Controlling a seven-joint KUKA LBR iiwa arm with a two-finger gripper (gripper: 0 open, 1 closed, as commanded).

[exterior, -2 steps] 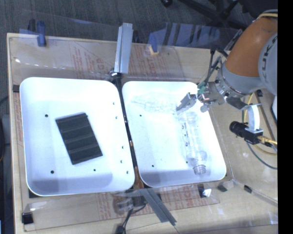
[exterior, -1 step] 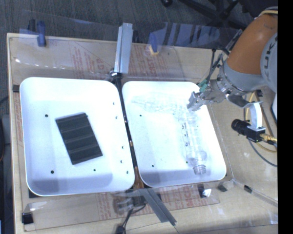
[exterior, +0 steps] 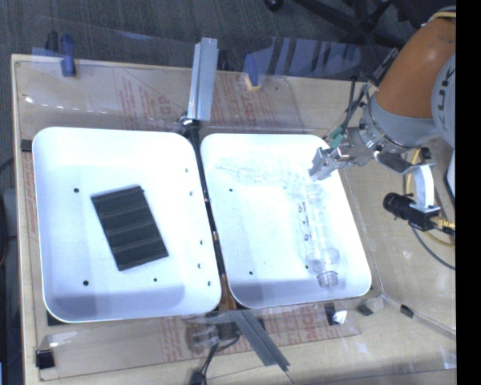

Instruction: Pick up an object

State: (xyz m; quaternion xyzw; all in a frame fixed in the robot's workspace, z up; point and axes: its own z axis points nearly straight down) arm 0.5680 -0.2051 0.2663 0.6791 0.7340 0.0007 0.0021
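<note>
Clear bottle lies in right bin, near its right wall. It looks light, slick, prob. crushable: you'd grip mid-body, across. Claw above its top end; can't tell open/closed.

I see the gripper over the top right corner of the right bin, at the upper end of a clear bottle lying along that bin's right side, cap toward the near wall. A dark ridged slab lies tilted in the left bin.
</note>
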